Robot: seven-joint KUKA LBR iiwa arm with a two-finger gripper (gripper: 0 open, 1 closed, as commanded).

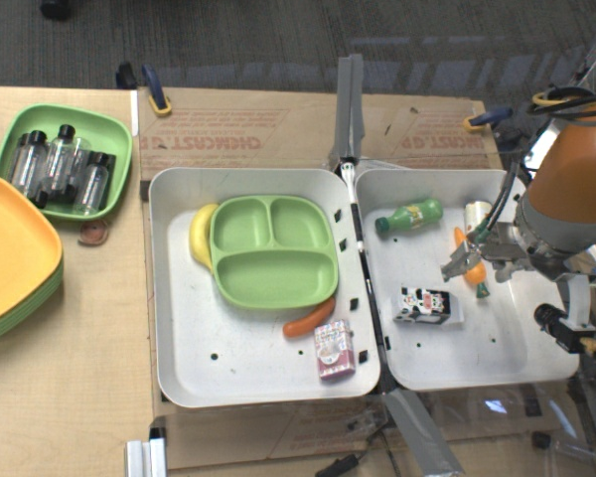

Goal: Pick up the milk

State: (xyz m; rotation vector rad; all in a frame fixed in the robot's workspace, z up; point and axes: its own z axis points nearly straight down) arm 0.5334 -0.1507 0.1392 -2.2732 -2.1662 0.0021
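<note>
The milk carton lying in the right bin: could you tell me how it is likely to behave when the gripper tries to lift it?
The milk carton looks boxy and lies flat on its side, so it probably won't roll. It seems small, likely light and easy to nudge across the smooth right bin floor. Its card walls may dent under a hard squeeze.

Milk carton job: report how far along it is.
Done: the arm has reached over the right white bin, and its tool hangs above the bin floor. In hand: nothing visible; the small black-and-white milk carton lies flat on the floor, below and left of the tool, apart from it. Left: move onto the carton, grasp it and lift it.
</note>
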